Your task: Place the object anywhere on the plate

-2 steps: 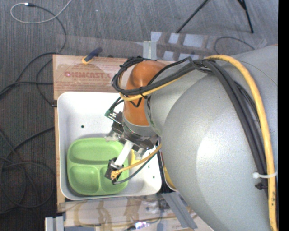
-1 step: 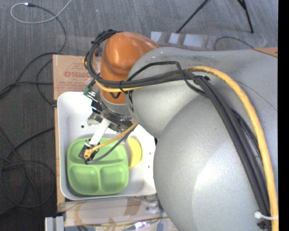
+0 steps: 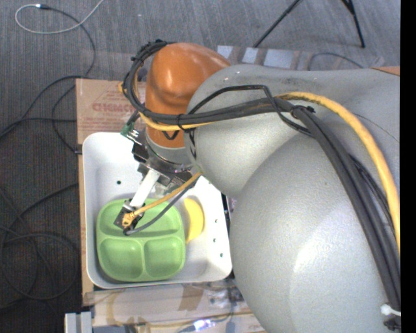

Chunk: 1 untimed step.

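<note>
Over green plate (image 3: pixel 156 255), arm (image 3: pixel 292 195) steeply downward.

Bright, even overhead light, slightly soft focus
Glare whitens the bin (image 3: pixel 107 156) and sheens the arm (image 3: pixel 312 214) (the carpet (image 3: pixel 195 19) is dimmer, grainy).
</note>
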Tool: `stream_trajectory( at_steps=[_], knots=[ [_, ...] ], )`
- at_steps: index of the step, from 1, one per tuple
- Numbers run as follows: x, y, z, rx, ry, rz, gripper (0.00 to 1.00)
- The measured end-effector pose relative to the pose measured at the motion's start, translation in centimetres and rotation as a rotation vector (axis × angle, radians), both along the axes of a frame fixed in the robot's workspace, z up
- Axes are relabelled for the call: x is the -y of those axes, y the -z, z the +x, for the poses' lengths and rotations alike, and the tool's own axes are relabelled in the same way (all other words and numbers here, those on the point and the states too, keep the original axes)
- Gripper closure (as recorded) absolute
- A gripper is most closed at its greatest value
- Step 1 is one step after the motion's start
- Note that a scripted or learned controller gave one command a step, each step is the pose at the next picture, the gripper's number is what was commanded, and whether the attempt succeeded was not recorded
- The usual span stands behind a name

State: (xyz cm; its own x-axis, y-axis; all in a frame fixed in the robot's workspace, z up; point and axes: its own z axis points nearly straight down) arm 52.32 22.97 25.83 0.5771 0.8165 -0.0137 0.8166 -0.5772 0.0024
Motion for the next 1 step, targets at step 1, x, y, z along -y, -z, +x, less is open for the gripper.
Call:
stream_trajectory(
  at_steps=[1],
  knots=[
    [8.45,10.79,-3.2,-0.001,0.093,0.009,1.0]
  ],
)
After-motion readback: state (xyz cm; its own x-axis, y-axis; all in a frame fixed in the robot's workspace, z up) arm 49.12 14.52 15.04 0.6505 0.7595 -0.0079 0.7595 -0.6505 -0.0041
